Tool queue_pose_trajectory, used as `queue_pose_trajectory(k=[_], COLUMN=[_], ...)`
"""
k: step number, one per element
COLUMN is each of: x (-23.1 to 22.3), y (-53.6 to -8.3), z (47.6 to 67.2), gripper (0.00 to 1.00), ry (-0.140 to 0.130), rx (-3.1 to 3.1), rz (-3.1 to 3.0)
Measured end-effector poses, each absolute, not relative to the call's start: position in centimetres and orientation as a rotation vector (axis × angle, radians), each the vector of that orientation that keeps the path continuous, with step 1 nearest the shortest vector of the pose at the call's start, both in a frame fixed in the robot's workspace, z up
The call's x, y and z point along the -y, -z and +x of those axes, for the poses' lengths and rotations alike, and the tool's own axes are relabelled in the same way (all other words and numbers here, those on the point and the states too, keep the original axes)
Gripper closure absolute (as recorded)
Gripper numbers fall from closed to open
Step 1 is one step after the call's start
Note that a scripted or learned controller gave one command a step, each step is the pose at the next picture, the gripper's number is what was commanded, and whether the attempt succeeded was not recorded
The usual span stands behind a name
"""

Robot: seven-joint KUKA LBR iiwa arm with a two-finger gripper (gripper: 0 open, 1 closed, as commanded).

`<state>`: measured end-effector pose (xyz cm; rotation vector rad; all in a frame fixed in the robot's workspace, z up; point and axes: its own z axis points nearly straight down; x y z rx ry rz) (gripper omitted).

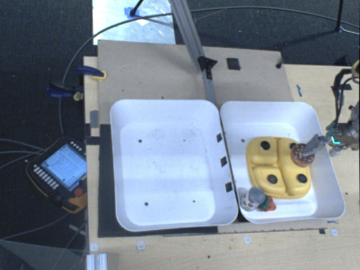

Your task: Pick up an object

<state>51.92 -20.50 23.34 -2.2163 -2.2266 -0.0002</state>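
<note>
Arm over the right bin, gripper down at the yellow tray.

The gripper (300, 152) reaches in from the right and sits at the upper right corner of the yellow tray (278, 167), right against a small brown round piece (302, 158) on its top. The tray lies in the right bin (264, 114), with a little grey and red toy (257, 199) just below its lower left corner. The left bin (163, 165) lies alongside, and a handheld controller (59, 169) rests off the bench's left edge.
</note>
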Motion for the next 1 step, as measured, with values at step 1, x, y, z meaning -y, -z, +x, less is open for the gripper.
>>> queue_pose_trajectory(k=[1], x=[20.5], y=[-23.4], z=[51.96], gripper=[0.0], ry=[0.001], rx=[2.228], rz=[-2.217])
